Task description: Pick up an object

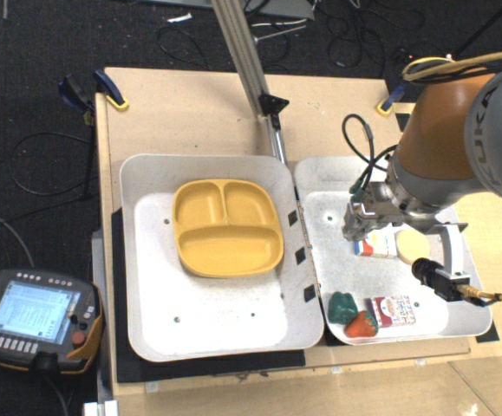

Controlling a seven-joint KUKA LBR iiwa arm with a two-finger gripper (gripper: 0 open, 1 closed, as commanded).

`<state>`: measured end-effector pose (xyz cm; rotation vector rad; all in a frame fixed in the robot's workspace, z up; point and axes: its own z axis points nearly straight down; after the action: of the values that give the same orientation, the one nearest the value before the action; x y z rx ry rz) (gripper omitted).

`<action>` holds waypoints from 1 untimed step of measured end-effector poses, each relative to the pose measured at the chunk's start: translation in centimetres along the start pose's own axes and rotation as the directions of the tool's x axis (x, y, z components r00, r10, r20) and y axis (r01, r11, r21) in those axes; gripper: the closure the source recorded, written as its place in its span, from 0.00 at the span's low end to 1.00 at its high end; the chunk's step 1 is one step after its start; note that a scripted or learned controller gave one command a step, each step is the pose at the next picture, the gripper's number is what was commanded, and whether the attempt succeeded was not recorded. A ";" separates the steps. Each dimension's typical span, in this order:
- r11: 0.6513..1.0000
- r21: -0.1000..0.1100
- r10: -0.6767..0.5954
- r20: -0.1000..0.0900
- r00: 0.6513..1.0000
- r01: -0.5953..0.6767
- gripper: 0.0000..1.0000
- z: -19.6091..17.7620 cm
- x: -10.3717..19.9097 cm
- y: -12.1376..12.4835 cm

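In the right bin (320,199) lie several small objects. A white tube with a red and blue end (375,248) sits beside a pale yellow round piece (413,247). Near the front edge are a green lump (343,304), a red strawberry-like piece (361,324) and a red and white packet (394,310). My gripper (361,228) hangs low over the bin's middle, just above and left of the white tube. The wrist body hides whatever lies right under it.
The left bin (146,232) holds a yellow divided plate (228,228). A slanted metal pole (249,59) crosses the back of the bench. A black cable plug (434,277) hangs off the arm over the right bin. A teach pendant (34,315) lies left of the bench.
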<state>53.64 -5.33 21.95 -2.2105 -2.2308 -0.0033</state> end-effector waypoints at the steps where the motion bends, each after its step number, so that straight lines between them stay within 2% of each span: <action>1: 1.000 0.000 0.001 0.001 1.000 -0.001 1.00 0.7 5.4 1.8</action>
<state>55.43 0.04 21.27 -2.2119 -2.2302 -0.0024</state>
